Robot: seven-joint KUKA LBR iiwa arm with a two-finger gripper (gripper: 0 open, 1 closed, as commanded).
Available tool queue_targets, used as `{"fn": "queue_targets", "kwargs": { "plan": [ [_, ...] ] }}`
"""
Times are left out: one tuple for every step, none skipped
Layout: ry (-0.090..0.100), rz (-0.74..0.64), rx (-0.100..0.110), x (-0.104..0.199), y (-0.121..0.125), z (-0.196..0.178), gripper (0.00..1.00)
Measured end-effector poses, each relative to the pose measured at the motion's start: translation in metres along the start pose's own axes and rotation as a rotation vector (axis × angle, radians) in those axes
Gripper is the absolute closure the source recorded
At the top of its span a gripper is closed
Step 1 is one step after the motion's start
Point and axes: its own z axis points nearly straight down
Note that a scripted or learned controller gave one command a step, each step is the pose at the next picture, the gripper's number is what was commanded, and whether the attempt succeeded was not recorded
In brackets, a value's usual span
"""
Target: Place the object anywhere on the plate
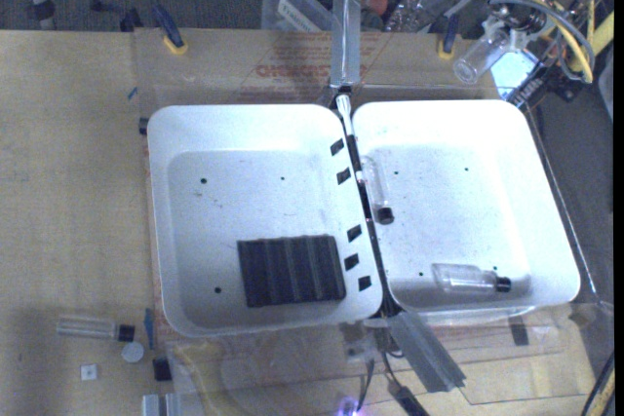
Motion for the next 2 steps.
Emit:
{"fn": "queue_targets", "kwargs": {
  "plan": [
    [0.002, 0.424, 0.0, -0.024, 0.018, 0.0, 1.0],
    [-0.002, 0.335, 0.001, -0.086, 0.09, 0.0, 1.0]
  ]
}}
